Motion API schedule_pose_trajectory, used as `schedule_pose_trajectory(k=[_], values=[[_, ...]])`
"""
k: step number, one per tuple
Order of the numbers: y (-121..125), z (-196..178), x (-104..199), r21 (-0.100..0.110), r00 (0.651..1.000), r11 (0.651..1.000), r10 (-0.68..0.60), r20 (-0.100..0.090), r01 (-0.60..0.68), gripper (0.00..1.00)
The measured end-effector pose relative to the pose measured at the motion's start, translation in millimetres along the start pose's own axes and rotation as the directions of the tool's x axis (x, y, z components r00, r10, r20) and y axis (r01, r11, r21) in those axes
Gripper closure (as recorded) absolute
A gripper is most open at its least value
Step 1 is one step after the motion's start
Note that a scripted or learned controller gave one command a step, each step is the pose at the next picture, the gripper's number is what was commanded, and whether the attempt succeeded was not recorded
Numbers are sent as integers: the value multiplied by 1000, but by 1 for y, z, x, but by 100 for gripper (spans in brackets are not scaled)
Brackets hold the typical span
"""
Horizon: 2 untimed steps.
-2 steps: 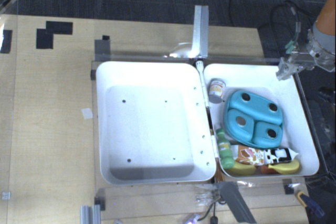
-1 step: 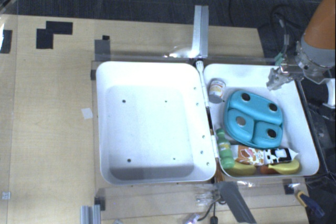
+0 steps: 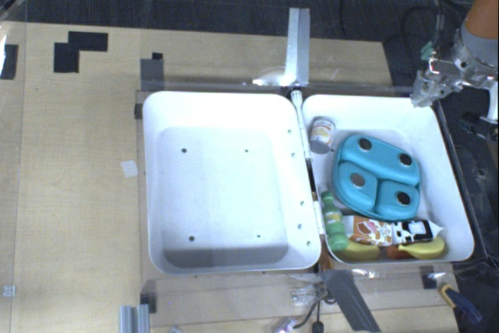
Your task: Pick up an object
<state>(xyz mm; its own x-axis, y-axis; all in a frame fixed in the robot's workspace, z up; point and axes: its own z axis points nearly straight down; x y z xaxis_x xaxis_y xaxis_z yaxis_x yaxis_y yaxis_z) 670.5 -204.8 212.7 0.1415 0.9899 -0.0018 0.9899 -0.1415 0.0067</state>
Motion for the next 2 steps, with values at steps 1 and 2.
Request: schedule_pose_trajectory(k=[1, 2], values=[[0, -39, 7, -2, 984, 984, -178, 1, 178, 100], [0, -57, 0, -1, 952, 952, -307, 1, 307, 100]])
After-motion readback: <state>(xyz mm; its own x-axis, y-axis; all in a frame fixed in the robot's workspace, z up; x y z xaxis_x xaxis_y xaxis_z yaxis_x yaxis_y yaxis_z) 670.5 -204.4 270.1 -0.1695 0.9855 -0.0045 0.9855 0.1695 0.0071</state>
